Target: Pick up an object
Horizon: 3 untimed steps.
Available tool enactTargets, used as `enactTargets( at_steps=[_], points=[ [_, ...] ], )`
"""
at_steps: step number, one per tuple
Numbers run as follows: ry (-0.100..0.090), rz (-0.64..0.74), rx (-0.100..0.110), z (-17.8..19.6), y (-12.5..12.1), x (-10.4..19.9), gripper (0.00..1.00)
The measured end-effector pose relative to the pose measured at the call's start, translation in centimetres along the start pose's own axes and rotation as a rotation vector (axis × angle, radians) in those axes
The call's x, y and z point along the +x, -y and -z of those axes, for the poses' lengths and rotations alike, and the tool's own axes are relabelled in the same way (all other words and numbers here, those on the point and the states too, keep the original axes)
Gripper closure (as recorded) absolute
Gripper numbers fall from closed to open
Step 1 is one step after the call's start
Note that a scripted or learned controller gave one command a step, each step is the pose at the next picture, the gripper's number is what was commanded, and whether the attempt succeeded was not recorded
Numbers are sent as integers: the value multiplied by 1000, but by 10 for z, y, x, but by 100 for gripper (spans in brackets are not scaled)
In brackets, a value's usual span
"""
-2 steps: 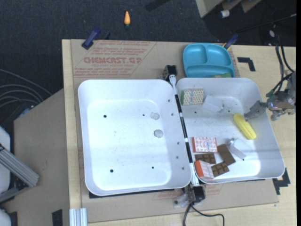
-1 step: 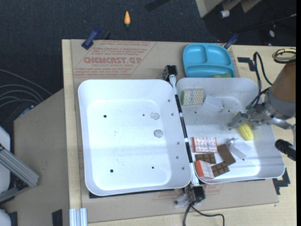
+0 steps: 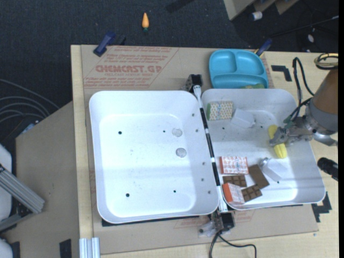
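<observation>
Claw (image 3: 280, 137) low in right bin (image 3: 301, 195), touching yellow object (image 3: 279, 149).

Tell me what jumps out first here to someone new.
Two white bins side by side: the left bin is nearly bare, while the right bin is cluttered with small packets and brown bars. The gripper is low in the right bin, by a yellow object. A blue divided tray sits behind the bins.

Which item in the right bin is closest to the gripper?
The yellow object, right beside the gripper. The brown bars and red-and-white packet lie farther toward the bin's front.
</observation>
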<state>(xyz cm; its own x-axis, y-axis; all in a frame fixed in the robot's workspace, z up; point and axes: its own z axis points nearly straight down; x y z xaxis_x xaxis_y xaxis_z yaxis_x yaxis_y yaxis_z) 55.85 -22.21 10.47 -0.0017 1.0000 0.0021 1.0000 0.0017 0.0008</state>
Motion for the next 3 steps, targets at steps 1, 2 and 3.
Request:
enactTargets(
  at_steps=[1,2,3],
  points=[
    [1,1,0,56,9,79,100],
    [-1,1,5,83,33,155,100],
    [1,0,1,139,66,235,100]
  ],
)
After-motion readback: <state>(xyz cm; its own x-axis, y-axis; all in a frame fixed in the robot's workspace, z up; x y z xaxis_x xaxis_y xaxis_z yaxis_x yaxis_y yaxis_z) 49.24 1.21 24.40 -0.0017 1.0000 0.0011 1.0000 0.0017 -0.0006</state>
